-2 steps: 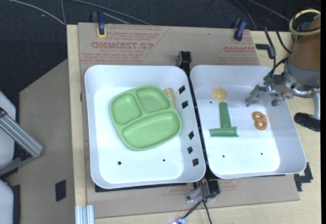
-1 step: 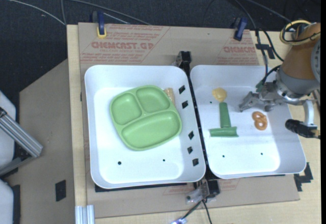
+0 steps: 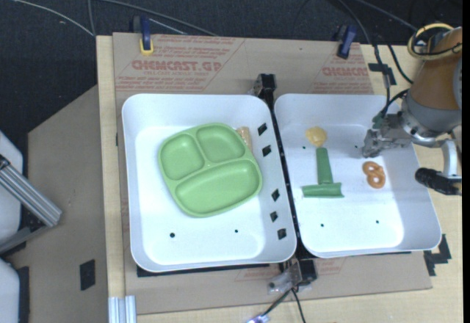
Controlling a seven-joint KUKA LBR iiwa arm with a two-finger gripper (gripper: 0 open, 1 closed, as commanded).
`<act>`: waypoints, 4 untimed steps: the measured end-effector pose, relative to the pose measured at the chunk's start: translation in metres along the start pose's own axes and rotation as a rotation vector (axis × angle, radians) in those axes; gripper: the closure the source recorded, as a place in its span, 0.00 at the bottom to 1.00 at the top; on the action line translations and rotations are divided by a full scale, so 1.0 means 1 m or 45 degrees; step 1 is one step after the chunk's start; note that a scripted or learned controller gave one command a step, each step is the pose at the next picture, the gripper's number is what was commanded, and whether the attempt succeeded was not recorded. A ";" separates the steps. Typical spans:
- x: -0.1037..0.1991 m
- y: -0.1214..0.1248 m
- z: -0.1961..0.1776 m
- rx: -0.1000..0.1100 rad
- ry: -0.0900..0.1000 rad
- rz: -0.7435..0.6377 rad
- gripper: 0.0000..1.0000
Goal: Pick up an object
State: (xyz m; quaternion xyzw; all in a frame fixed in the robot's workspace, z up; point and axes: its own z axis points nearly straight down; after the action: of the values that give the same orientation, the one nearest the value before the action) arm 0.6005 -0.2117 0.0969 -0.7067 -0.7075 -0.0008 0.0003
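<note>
Approach step. Table bearing two white bins: left bin with a green divided plate; right bin with a green squeegee-like tool, a pretzel-shaped piece and a small yellow piece. The end effector, its opening impossible to tell, hangs just above-left of the pretzel; next it likely must centre over one object and descend.

Pale green divided plate, darker green squeegee, yellow piece, orange-brown pretzel, white bins, tan worktop with red lettering
</note>
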 end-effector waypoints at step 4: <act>0.115 0.008 -0.121 0.003 0.001 -0.004 1.00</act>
State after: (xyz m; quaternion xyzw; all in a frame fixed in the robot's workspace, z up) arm 0.6084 -0.0970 0.2179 -0.7057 -0.7085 -0.0002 0.0013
